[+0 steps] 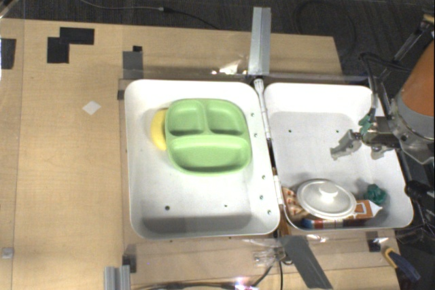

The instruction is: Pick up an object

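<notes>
The gripper [346,145] hangs over the bare floor of the right bin [306,112], reaching in from the right edge, with nothing between its fingers; whether they stand apart or together I cannot tell from this slant. The grey arm [416,102] with its orange band sits just beyond the bin's right wall.

Below the gripper, along the right bin's near wall, lies a small heap: a round silver lid [327,197] on top, a green toy [376,195] just beside it to the right, and orange-brown bits under and around the lid (too jumbled to name). In the left bin [146,146] a green divided tray [206,134] rests over a yellow thing [158,130], which peeks out at its left side.

By my judgement the pick is not yet made and the arm is at the approach step. The next move calls for choosing one thing, likely from the near heap, centring above it and descending; the domed lid looks slippery for a two-finger pinch.
</notes>
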Controlling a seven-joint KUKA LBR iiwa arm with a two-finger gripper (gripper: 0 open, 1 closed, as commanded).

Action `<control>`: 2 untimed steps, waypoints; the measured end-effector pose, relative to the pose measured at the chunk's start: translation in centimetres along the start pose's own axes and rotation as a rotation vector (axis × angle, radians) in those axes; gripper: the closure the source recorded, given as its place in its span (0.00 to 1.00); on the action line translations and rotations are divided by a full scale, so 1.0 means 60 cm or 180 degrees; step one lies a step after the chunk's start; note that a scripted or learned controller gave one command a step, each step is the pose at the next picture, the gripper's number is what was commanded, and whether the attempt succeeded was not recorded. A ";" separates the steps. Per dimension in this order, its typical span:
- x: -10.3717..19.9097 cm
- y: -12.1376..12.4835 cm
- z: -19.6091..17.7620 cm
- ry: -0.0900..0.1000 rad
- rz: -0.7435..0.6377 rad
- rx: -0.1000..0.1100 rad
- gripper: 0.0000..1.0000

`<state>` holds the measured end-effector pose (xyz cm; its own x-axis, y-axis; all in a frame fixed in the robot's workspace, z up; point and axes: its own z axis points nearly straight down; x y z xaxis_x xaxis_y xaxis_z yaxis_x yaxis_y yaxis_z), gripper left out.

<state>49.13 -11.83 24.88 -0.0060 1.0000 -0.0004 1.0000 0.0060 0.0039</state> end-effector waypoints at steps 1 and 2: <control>-0.144 -0.007 0.072 -0.0003 -0.0061 0.0002 0.00; -0.146 -0.008 0.190 0.0001 0.0563 0.0008 0.00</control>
<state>48.73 -20.57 13.47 0.1701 0.9854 0.0005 0.9854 -0.1701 0.0014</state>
